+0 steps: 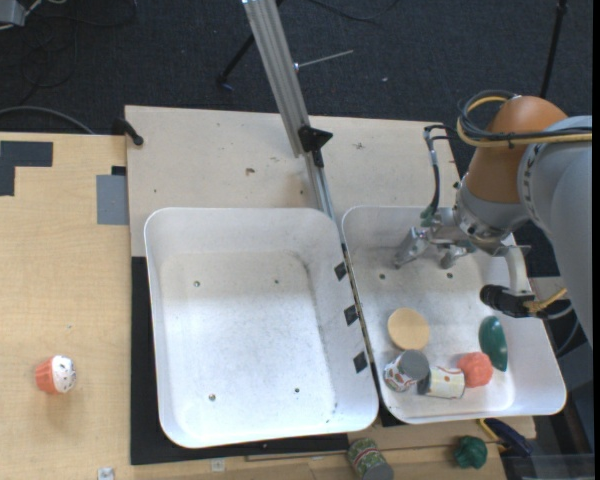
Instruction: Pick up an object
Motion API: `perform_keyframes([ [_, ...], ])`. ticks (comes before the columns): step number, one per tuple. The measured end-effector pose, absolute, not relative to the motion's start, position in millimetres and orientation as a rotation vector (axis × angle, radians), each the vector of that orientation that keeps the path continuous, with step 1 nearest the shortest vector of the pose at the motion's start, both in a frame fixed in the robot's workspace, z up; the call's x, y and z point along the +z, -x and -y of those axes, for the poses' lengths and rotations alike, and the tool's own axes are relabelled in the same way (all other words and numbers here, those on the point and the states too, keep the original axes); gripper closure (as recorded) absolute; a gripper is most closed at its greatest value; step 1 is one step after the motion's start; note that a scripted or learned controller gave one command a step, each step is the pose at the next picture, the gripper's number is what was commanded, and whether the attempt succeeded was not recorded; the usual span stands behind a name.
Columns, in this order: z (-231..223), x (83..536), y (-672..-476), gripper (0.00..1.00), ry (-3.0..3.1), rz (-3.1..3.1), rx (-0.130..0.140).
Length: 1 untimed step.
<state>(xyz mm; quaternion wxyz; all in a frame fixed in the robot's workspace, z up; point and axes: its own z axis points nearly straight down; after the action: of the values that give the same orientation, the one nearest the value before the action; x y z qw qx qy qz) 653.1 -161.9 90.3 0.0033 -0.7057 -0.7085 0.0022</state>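
Metal fingers of my gripper (432,253) stand spread apart with nothing between them, positioned in the upper part of the right bin (540,393) above its white floor. From the gripper, a tan disc (408,328) lies at 7 o'clock, well apart, and beyond it along the bin's near edge sit a grey-and-white object (412,370), a white cup-like item (443,382), a red object (475,369) and a dark green piece (494,340) at about 5 o'clock. At 8 o'clock, past the dividing rims, stands the left bin (160,258).
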Motion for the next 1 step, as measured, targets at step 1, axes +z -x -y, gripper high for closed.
perform_keyframes([
  [1, 162.2, 103.9, -654.6, 1.0, 2.216, 2.223, 0.002],
])
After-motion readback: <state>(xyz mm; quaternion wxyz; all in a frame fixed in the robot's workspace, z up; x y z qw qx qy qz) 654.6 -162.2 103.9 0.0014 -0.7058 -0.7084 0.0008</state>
